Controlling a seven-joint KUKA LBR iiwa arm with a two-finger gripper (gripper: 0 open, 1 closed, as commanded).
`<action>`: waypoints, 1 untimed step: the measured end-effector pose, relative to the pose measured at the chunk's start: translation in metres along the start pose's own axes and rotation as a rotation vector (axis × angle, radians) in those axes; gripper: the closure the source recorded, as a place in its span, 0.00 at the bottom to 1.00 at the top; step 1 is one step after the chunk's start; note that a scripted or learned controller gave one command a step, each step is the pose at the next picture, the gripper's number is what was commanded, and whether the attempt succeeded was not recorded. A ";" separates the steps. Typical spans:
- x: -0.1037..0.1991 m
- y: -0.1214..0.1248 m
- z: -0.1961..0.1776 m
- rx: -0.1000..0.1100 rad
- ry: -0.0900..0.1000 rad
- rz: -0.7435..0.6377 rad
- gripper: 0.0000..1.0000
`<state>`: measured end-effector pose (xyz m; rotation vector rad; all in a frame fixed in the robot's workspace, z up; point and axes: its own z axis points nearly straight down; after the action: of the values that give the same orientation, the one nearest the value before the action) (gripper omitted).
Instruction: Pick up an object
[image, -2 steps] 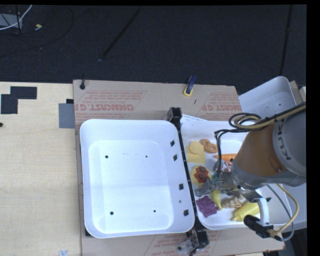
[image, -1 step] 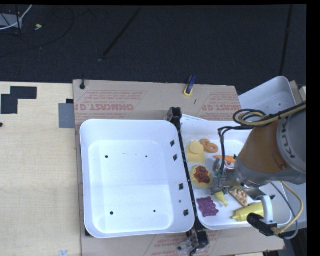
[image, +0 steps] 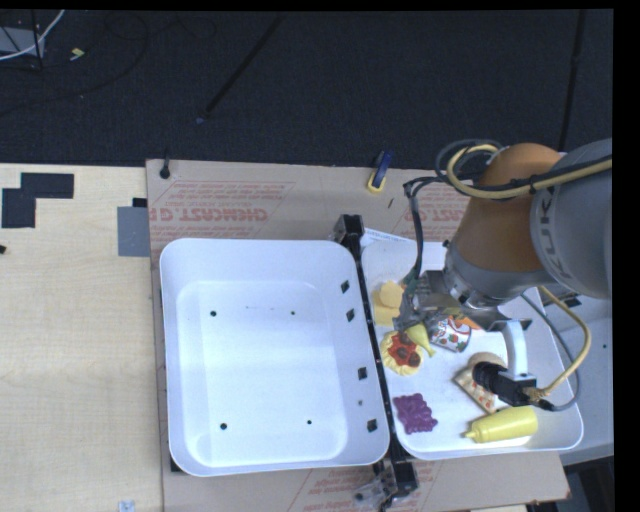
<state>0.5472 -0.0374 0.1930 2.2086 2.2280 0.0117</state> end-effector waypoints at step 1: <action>0.010 -0.076 0.006 0.018 0.000 0.012 1.00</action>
<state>0.4716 -0.0277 0.1867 2.2308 2.2244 -0.0087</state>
